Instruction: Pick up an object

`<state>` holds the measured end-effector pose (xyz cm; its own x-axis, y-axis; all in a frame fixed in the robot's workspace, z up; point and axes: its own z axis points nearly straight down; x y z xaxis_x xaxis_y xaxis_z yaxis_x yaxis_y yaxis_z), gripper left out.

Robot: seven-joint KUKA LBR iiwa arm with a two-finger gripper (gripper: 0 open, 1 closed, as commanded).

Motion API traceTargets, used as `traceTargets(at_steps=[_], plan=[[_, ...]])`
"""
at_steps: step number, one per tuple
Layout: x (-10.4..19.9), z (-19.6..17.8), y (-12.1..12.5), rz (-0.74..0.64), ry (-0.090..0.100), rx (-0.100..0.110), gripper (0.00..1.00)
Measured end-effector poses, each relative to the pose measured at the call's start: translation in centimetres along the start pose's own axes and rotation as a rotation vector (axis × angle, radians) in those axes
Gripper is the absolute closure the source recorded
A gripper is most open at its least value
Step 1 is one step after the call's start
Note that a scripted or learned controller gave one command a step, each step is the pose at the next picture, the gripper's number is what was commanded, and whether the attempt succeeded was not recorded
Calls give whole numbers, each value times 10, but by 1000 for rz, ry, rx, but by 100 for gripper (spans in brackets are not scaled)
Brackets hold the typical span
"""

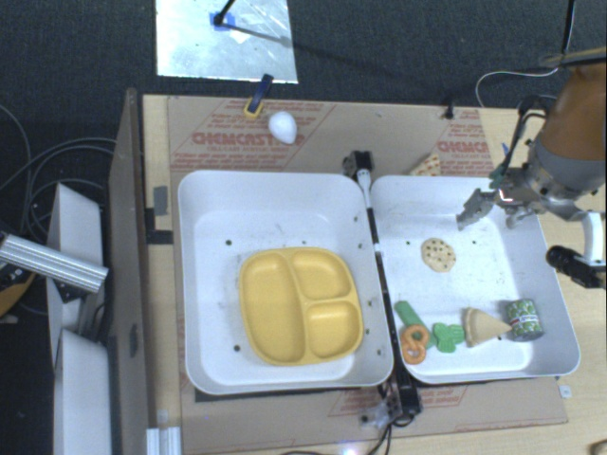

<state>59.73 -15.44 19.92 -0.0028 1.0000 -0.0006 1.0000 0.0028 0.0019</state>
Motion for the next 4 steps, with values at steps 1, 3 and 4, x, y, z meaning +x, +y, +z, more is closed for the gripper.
traceTargets(at_steps=[1, 3, 4], plan=[[13, 87, 1, -3, 3, 8, 0], [31, 104, -5, -2, 1, -1, 100], [115, 9, -2, -10, 4, -10, 100]])
